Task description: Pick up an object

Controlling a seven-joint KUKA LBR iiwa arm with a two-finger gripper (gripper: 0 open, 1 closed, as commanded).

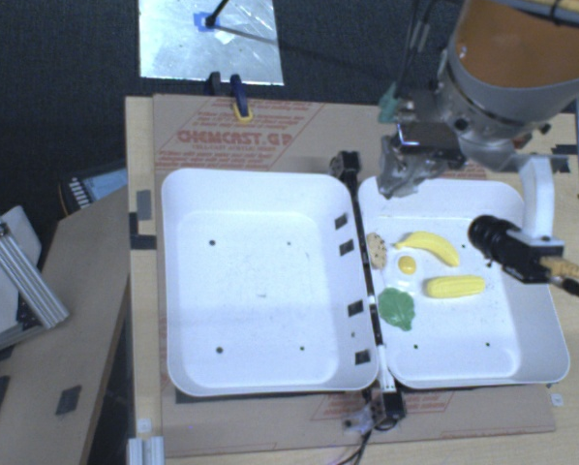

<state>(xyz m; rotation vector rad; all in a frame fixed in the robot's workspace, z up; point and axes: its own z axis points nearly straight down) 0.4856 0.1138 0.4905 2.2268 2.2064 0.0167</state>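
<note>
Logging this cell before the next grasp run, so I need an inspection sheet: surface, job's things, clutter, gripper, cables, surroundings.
Surface: two white bins side by side, left bin and right bin, on a cardboard sheet over the bench.
Job's things: all in the right bin: banana, corn cob, green leafy piece, fried egg, cookie by the divider.
Clutter: clamp at the cardboard's far edge.
Gripper: gripper over the right bin's far left corner, holding nothing seen; finger state unclear.
Cables: black cables along the arm; wires at the near edge.
Surroundings: foil sheet on dark floor; aluminium rail at left.
</note>
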